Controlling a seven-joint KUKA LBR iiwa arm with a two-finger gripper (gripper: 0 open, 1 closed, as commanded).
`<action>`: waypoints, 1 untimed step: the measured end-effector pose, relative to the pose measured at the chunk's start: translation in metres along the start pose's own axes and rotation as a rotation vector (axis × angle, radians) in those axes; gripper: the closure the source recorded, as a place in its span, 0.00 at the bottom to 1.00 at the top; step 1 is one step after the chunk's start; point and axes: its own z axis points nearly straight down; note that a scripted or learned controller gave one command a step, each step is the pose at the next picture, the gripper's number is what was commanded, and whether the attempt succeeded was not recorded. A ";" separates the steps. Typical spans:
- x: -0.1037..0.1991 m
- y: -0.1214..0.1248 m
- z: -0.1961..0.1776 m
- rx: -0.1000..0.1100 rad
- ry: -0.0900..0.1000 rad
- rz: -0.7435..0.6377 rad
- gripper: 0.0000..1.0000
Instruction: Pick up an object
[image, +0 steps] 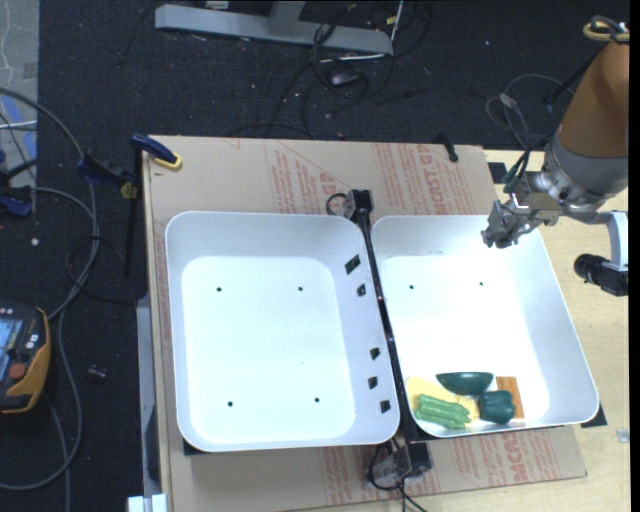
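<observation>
From where I stand, the gripper (503, 232) hovers over the right bin's (560, 290) far rim; its grip state I cannot tell. Green toys (463, 398) cluster in that bin's near corner, awaiting pickup.

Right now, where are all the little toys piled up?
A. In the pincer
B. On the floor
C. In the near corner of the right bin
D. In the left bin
C: the green toys huddle in the right bin, at its near edge, far from the pincer.
</observation>
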 end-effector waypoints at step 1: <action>0.044 0.001 0.010 0.003 0.002 -0.003 1.00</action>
